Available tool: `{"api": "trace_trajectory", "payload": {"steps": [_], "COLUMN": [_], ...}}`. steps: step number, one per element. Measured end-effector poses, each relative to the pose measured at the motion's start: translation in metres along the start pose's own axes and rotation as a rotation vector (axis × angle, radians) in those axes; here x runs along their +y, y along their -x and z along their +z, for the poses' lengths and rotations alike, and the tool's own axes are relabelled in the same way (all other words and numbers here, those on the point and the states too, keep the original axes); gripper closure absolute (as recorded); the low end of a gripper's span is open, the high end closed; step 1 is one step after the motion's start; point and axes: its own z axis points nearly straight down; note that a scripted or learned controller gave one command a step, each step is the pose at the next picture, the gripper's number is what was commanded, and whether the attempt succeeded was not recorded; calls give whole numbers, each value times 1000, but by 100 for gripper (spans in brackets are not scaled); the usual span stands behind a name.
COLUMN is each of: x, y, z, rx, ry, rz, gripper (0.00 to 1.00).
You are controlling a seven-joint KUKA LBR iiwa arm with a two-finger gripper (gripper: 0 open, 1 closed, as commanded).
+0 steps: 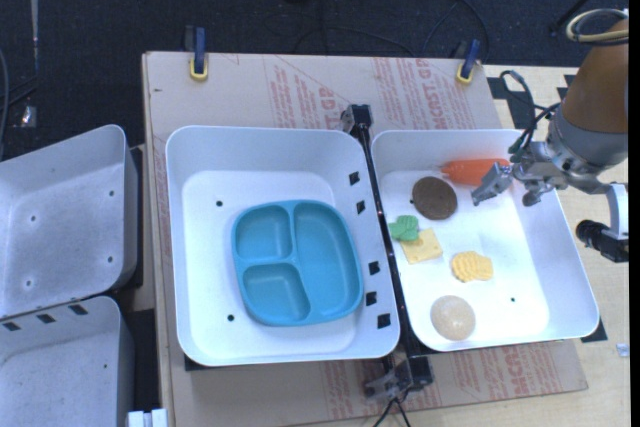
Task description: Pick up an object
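From where I stand, the right bin [560, 310] holds a small crowd of toy food. A brown round piece [435, 198] sits near the far end, with an orange carrot-like piece [472, 170] just behind it, lying with its long axis across the bin, its narrower end toward the divider. Nearer me lie a green leafy bit [405, 228] touching a pale yellow slab [422, 247], a yellow ridged piece [472, 266] and a cream ball [452, 317]. The gripper [510, 183] hangs over the far right part of this bin, its fingers spread apart with nothing between them, beside the carrot's right end. The left bin [190, 215] holds a blue divided plate [297, 262].
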Motion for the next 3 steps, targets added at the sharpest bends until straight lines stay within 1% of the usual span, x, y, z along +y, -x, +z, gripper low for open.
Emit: {"api": "trace_trajectory", "payload": {"steps": [1, 2, 3], "x": [2, 3, 2], "y": [-5, -5, -6], "z": [44, 31, -12], "rx": [0, -2, -2], "ry": [2, 7, 9], "rz": [-2, -2, -3], "gripper": [0, 100, 100]}}
